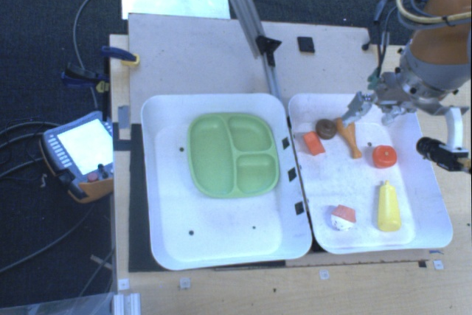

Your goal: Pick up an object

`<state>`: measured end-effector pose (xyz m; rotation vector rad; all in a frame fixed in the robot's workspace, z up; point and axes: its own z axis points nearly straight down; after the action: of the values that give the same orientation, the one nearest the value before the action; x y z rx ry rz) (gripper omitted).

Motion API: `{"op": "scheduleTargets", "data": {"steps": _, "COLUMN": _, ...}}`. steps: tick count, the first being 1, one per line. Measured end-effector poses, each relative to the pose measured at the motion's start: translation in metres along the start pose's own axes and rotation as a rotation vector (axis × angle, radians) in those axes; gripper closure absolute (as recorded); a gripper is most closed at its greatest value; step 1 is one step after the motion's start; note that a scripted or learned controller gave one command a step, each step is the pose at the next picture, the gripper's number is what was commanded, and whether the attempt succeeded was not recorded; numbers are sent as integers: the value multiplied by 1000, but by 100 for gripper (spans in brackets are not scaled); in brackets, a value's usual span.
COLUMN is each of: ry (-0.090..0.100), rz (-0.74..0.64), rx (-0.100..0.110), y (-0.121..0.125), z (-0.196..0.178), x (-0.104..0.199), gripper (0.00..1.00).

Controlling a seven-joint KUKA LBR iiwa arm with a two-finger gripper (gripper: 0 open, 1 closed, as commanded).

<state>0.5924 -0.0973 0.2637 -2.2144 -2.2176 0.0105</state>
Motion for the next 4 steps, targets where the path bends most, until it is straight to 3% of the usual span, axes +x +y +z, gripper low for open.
{"op": "scheduleTargets", "data": {"steps": 1, "ry": -1, "rz": -2, "rx": -12, "y": 2, "z": -7, "x": 0, "gripper": 0}}
{"op": "scheduleTargets", "data": {"steps": 3, "ry": 0, "rz": 0, "rx": -8, "y": 11, "z": 106, "x": 2, "gripper": 0}}
{"op": "scheduleTargets", "data": {"steps": 4, "ry": -1, "rz": 1, "rx": -10, "y": 3, "z": 163, "x": 1, "gripper": 0}}
